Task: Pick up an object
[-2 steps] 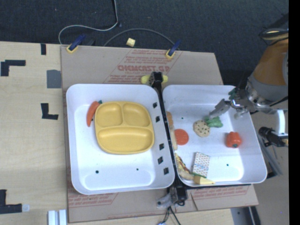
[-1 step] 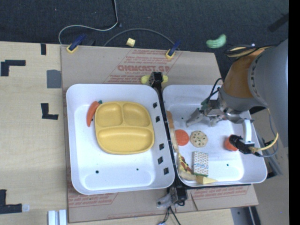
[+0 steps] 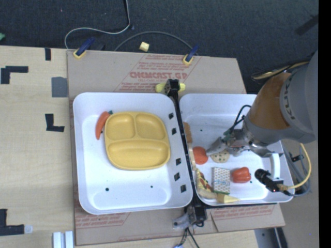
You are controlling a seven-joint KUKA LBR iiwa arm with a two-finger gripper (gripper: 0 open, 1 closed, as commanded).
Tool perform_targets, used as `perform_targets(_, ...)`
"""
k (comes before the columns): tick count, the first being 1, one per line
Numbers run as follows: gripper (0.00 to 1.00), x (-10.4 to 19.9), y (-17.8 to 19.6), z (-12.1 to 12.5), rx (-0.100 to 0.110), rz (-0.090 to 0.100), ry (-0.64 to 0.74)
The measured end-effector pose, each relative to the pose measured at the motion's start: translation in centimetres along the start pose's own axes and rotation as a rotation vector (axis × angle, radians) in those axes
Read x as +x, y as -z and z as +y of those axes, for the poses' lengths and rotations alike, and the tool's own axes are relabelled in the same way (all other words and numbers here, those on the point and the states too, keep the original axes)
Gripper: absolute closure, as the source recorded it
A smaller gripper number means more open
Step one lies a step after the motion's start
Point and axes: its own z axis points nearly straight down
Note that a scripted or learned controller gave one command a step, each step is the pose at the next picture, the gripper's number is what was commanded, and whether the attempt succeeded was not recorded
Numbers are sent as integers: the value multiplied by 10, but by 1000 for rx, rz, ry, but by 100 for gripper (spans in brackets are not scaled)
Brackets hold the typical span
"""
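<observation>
2 shallow white bins sit side by side on a cardboard sheet (image 3: 155,74) on the worktop (image 3: 31,154). The left bin (image 3: 85,190) holds a yellow divided plate (image 3: 137,140) with 3 compartments, lying near the bin's far edge, and an orange carrot-shaped toy (image 3: 101,124) touching the plate's left rim.

The right bin (image 3: 207,105) holds a cluster of small things along its left and near edges: an orange-red round toy (image 3: 199,155) near the left wall, a small patterned box (image 3: 221,180) toward the near edge, a red pepper-like toy (image 3: 240,175) just right of that box, a spotted biscuit-like piece (image 3: 221,157), and yellowish pieces (image 3: 209,190) in the near left corner.

The grey arm with its orange band (image 3: 271,105) reaches in over the right bin's right side. The claw (image 3: 222,146) is low in the middle of the bin, just above the spotted piece and beside the round toy; how far it is open cannot be told, and nothing is visibly held.
</observation>
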Motion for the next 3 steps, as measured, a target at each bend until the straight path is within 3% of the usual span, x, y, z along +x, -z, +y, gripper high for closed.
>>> perform_targets(1, 100, 0, 13, 4, -5, 0, 3)
perform_targets(2, 100, 108, 113, 49, -5, 5, 17)
perform_targets(3, 0, 100, 106, 45, 8, 1, 5)
